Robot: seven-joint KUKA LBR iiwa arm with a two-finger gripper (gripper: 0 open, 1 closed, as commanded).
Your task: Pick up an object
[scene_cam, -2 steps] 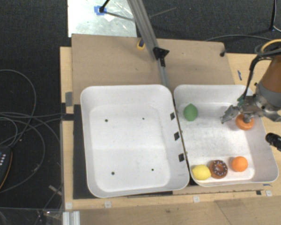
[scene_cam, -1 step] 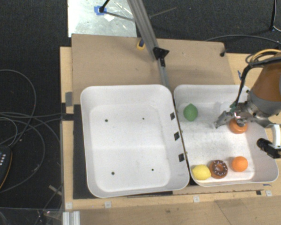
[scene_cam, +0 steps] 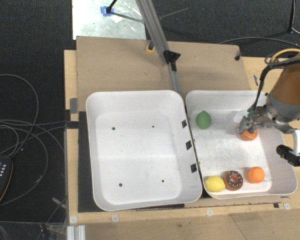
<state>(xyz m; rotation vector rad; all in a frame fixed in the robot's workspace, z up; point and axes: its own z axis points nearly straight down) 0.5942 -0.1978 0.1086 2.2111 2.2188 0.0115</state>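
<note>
white plastic bins sit side by side; take the right bin (scene_cam: 225, 101) as your landmark. the left bin (scene_cam: 140, 149) lies just beside it. the arm (scene_cam: 290, 89) reaches over its right rim. the gripper (scene_cam: 248, 128) hangs over its middle right, directly above an orange object (scene_cam: 249, 135) and seemingly touching it; you cannot tell how it is set. an orange ball (scene_cam: 256, 174), a brown doughnut (scene_cam: 233, 180) and a yellow lemon (scene_cam: 215, 184) line its near wall; a green fruit (scene_cam: 203, 119) lies toward its left.
</note>
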